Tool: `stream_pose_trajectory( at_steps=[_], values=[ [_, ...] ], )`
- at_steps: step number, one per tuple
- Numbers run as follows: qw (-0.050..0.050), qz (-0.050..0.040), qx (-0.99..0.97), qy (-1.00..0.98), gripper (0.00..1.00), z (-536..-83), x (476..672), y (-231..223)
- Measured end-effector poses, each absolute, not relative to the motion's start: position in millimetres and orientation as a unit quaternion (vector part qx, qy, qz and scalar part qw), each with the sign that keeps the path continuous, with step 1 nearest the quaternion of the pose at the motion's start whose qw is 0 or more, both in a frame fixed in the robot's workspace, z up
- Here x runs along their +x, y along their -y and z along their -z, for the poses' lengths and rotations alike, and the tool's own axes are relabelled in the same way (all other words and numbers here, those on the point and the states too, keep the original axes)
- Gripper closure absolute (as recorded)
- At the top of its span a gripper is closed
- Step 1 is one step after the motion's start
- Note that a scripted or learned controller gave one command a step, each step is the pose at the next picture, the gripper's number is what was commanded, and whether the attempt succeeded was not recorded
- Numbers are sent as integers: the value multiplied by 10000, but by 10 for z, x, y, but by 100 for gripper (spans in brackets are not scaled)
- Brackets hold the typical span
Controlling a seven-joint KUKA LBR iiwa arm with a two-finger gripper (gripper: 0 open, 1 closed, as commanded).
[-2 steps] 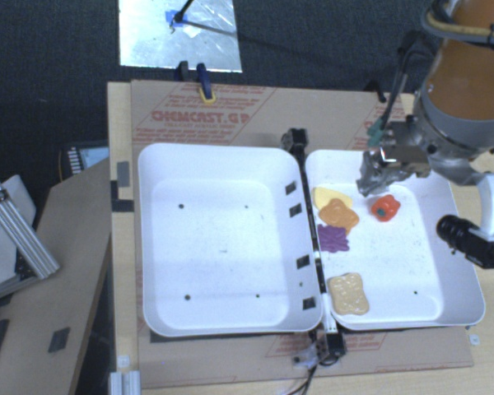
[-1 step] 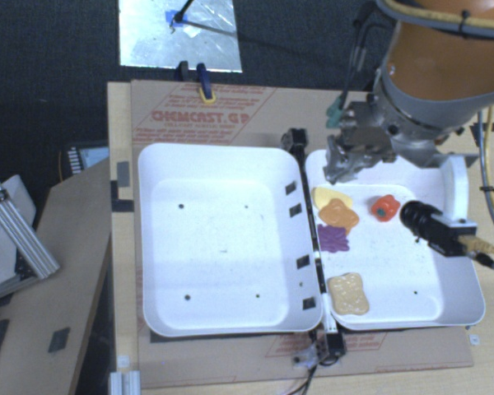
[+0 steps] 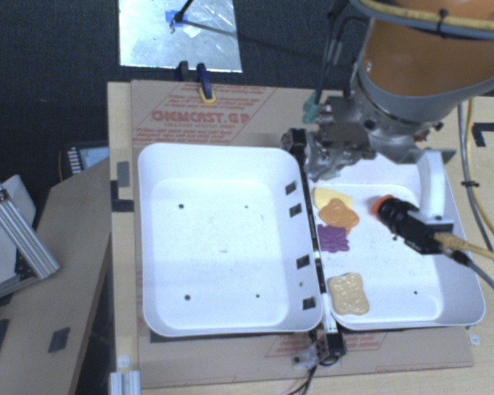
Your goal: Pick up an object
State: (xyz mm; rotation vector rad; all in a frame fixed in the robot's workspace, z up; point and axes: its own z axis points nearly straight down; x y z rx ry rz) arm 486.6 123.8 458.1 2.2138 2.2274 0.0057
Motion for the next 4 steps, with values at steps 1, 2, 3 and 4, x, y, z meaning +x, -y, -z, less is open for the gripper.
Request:
stream_pose_trajectory(
  at_steps=[1, 2, 3, 4],
  values=[
    [14, -37, 7045, -7097, 100, -5162, 4866, -1585],
    [15, -29, 7044, -7098, 100, -5360, 5405, -1968],
    [-23, 44, 7044, -7098, 100, -3572, 5485, -2358],
    [46, -75, 7071, -7070, 100, -4670, 6358, -2334]
  ],
)
